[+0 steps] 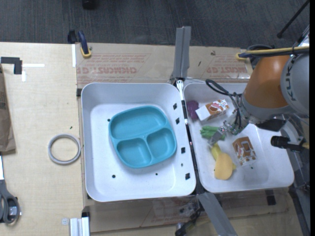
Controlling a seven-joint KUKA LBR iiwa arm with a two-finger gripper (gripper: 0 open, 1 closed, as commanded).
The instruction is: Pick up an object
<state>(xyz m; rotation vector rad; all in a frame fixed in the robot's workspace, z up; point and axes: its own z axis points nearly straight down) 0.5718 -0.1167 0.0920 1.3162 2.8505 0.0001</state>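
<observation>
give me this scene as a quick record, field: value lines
left bin: holds a blue divided tray
right bin: purple item, two snack packets, green item, yellow item
arm: reaches over the right bin
gripper: low among the items, beside the green item; grasp cannot be judged
bench left of bins: roll of tape, scissors

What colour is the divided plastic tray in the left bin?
The three-compartment plastic tray is light blue, plain, seen clearly in the camera view.
</observation>
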